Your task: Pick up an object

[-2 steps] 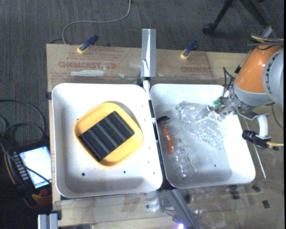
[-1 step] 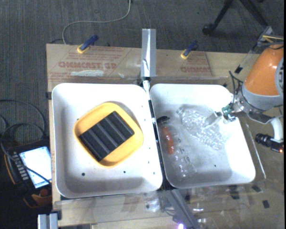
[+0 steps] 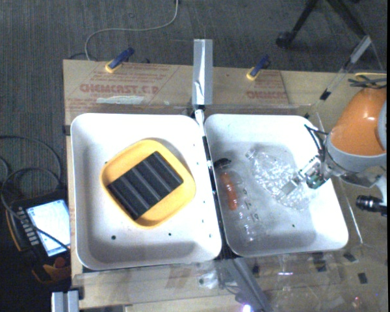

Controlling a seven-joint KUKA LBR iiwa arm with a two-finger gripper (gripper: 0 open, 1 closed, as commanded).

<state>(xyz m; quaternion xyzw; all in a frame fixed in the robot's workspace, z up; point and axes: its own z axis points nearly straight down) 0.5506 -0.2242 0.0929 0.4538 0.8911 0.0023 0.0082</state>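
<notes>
In the left bin point(image 3: 91, 142) lies a yellow pad with a black ribbed top point(image 3: 147, 181). The right bin point(image 3: 325, 229) holds a crumpled clear plastic piece point(image 3: 273, 171) and a clear bottle with an orange label and black cap point(image 3: 229, 186) near its left wall. My gripper point(image 3: 301, 179) reaches in from the right, low over the right edge of the clear plastic. The orange wrist band point(image 3: 359, 130) sits above it at the right edge.
A grey metal post point(image 3: 201, 73) stands behind the seam between the bins. Two blue-and-yellow clamps point(image 3: 119, 60) point(image 3: 258, 67) hold the cardboard board at the back. A handheld controller with a lit screen point(image 3: 42, 223) lies on the floor at left.
</notes>
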